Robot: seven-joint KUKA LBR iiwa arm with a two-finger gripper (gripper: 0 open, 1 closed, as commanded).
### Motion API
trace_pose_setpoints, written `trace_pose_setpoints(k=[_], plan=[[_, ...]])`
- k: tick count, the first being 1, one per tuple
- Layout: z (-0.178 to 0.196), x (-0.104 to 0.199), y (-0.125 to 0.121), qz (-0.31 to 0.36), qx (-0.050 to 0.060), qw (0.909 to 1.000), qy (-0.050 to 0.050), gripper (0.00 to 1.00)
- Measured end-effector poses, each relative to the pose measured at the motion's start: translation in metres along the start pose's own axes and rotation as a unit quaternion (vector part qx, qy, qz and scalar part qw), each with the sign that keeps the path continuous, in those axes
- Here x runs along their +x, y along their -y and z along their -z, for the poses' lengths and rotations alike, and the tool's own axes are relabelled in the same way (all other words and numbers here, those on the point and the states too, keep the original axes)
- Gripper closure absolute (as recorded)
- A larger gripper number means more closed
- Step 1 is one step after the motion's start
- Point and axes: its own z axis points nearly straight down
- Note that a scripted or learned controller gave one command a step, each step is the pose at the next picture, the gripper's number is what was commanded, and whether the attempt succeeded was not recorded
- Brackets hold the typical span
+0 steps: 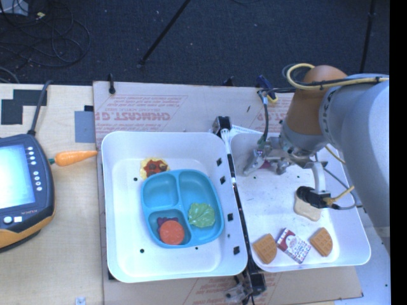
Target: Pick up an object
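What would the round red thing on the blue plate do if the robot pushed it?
The round red thing looks rounded, so it may roll a little. It sits in a compartment of the blue plate, whose walls would probably stop it. It looks smooth, so it might slip when squeezed.

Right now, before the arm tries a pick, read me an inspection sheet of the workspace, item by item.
Surface: left bin and right bin side by side on a printed cardboard sheet.
Job's things: right bin holds a left waffle, a packet and a right waffle. Left bin holds a blue tray with a red disc and a green leaf; a yellow-red piece lies behind the tray.
Clutter: carrot on the bench, left of the bins.
Grippers: gripper at the right bin's far end; nothing seen in it.
Cables: dark cables on the floor behind.
Surroundings: teach pendant at left.
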Motion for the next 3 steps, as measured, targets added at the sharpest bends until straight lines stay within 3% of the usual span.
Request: trace_pose_setpoints(k=[3], plan=[[0.0000,0.0054,0.0000,0.000,0.000,1.0000,0.000,0.00]])
